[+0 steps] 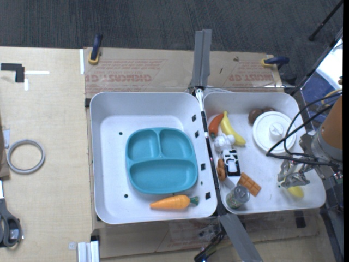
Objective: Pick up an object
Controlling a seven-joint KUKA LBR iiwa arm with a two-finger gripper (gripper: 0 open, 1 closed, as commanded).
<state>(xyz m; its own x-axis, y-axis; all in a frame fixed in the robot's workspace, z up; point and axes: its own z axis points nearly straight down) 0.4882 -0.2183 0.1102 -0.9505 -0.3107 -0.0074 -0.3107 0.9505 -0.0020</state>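
R bin [305,100], gripper [293,180] near front-R rim

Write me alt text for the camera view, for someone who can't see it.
The arm's tool hangs low over the right bin, right above a small yellow object, near a white lid, a banana and other small items. The left bin holds a blue divided plate with a toy carrot in front of it.

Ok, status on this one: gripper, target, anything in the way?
Gripper low in right bin, near corner, over small yellow object. No grasp confirmed. White lid and cables close by.
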